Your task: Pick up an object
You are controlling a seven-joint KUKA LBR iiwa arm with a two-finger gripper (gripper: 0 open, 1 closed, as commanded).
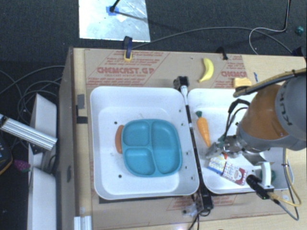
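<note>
- Two white bins sit side by side at the middle of the frame: the left bin (103, 128) and the right bin (216, 99).
- One blue plate (151, 146) with three sections lies in the left bin, and one orange sausage-shaped piece (118, 139) lies touching the plate's left edge.
- One carrot (203, 129), orange with a small green top, lies in the right bin near its left wall, pointing toward the lower frame.
- One flat packet (226, 168), white with red and blue print, lies in the right bin's lower part, below the carrot and apart from it.
- One banana (207, 70) lies on the bench (144, 68) outside the bins, above the right bin. One yellow block (242, 82) sits on the bench to its right.
- The bench top is pale brown board with red lettering. Around it is dark carpet (38, 23), with one shiny sheet (114, 13) at the upper left and loose cables (268, 32) at the upper right.
- My arm (273, 114) comes in from the right edge, over the right bin.
- My pincer (221, 148) is low in the right bin, between the carrot and the packet, just above the packet's upper left end. Whether it is open or closed I cannot tell, nor whether it touches anything.
</note>
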